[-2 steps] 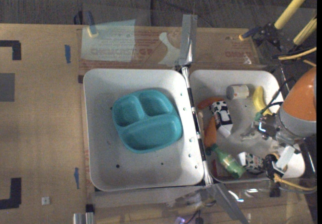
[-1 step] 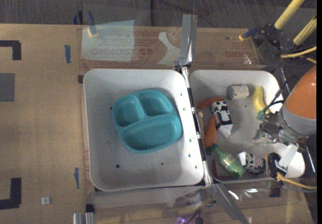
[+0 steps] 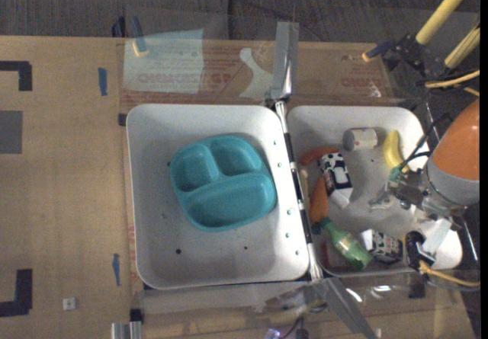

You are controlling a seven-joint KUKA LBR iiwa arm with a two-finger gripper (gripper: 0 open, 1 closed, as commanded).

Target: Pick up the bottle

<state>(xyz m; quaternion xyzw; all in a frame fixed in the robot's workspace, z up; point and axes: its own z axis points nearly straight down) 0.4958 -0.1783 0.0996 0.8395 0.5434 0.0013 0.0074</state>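
You have two white bins side by side on the counter (image 3: 61,200). The left bin (image 3: 152,254) holds a teal divided plate (image 3: 222,182), lying flat near the middle and a little toward the far wall.

The right bin (image 3: 313,120) is crowded. Your bottle (image 3: 345,245) is the green one near the front left corner of that bin, lying on its side with the cap end pointing up and left toward the divider between the bins. Just above it, against the divider, lies an orange thing (image 3: 319,199), partly covered. A small black-and-white carton (image 3: 336,172) sits near the middle, a grey cylinder (image 3: 360,139) lies toward the far wall, and a banana (image 3: 392,148) lies just right of it. Another black-and-white item (image 3: 387,246) rests just right of the bottle.

The arm (image 3: 457,155) comes in from the right, its orange band over the bin's right edge. The end effector (image 3: 393,194) sits low over the middle of the right bin, near the banana and apart from the bottle. You cannot tell from here how its grip stands; nothing is seen held.
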